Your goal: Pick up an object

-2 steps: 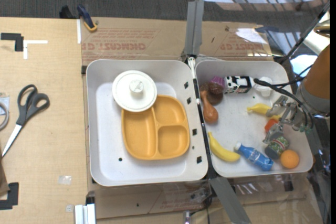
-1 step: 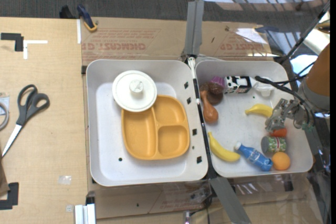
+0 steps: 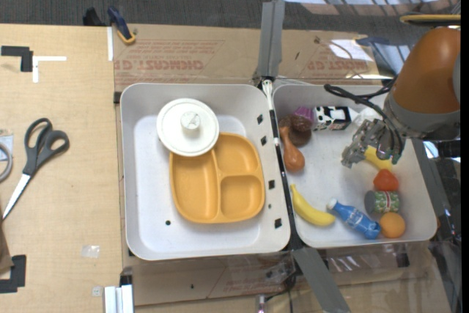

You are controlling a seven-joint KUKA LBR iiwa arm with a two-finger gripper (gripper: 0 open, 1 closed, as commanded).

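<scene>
Two bins on the bench; I work over the right bin (image 3: 308, 95), the left bin (image 3: 139, 179) holding a yellow tray (image 3: 220, 194) and a white lid (image 3: 188, 126). My gripper (image 3: 364, 146) hangs low near the right edge of the right bin, fingers (image 3: 355, 152) pointing down and somewhat spread, nothing visible between them. Whether the tips touch the floor I cannot tell. Candidates: a yellow block (image 3: 379, 155) just beside my fingers and partly under my wrist, a red piece (image 3: 385, 179) below it, a green can (image 3: 383, 201), an orange (image 3: 393, 225) in the front right corner, a blue bottle (image 3: 354, 218) and a banana (image 3: 310, 210) along the front edge, a brown pear (image 3: 293, 155) on the left edge, a dark plum (image 3: 301, 121) and a cow-print box (image 3: 332, 117) near the back. Risks, as judged: the fingers sit over bare floor beside the block, so closing here may catch nothing. Pieces along the right edge are crowded; descending there could nudge a neighbour or clip the wall. Round items may roll out of the pinch.
</scene>
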